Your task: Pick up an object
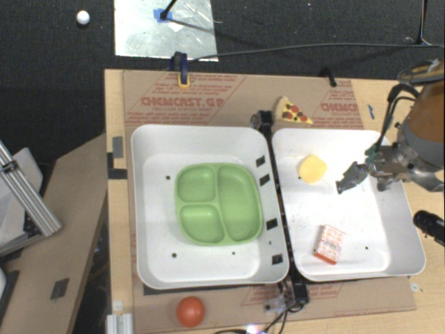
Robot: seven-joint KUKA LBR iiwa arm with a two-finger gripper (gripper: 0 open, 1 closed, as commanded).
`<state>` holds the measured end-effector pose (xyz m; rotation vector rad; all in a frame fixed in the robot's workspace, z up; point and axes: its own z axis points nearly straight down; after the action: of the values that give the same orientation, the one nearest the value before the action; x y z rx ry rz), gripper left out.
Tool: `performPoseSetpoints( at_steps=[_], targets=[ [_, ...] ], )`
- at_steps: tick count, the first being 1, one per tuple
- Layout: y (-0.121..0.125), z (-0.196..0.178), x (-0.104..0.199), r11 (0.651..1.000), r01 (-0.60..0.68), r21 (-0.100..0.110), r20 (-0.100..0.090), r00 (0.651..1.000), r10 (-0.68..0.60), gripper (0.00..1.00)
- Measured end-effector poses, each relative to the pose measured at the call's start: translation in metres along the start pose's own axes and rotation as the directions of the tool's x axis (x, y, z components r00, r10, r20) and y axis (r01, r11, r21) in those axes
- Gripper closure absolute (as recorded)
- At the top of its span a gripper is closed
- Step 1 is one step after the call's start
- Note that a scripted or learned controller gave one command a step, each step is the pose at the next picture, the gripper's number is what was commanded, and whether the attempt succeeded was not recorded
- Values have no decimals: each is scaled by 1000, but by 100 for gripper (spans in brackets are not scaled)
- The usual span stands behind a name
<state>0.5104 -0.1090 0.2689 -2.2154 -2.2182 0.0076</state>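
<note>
I see the gripper (352, 177) above the right bin (389, 256), grip state unclear. Yellow ball (312, 168) just beside it; small box (329, 243) nearer the front.

And here we are in a robotics lab, no doubt about it: a grey arm with an orange band (422, 127) reaches over a bench covered in brown board (208, 96), two white bins (142, 207) sit side by side, clamped in place, cables (292, 47) trail across dark carpet (49, 82), an aluminium frame (24, 193) stands at the left, and toy food like a plastic pizza slice (293, 111) lies about
</note>
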Motion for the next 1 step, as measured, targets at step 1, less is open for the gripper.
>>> performPoseSetpoints(
  at_steps=[1],
  targets=[
    [2, -5, 0, 1000, 2, -10, 2, 1000, -2, 0]
  ],
)
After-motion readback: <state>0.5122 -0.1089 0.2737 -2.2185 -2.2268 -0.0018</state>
